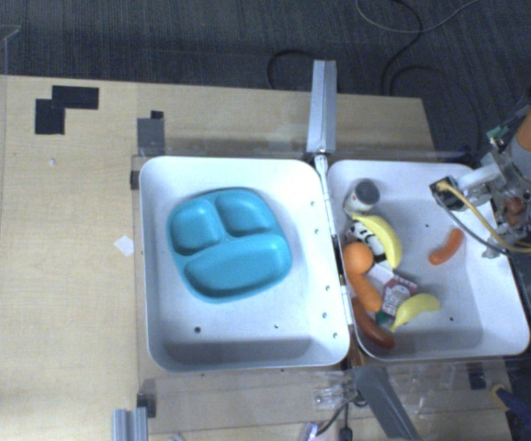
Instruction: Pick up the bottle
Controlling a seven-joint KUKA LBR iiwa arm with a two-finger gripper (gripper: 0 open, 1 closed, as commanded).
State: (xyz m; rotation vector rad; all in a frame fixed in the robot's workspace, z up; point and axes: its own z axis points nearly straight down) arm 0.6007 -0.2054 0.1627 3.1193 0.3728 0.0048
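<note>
Gripper (502,211) hangs over the right bin's (472,315) right edge; I cannot tell whether it is open or closed. Bottle (367,194) lies near the left edge, beside a banana (382,237).

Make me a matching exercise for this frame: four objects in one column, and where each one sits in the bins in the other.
Things:
A. blue plastic divided tray
B. small grey-capped bottle
C. orange-red sausage-shaped piece
D. round orange fruit

Places:
1. right white bin, lying apart from the pile
2. middle of the left white bin
3. right bin, by the dividing wall, in the pile
4. right bin, far left corner

Pairs: A-2, B-4, C-1, D-3
</note>
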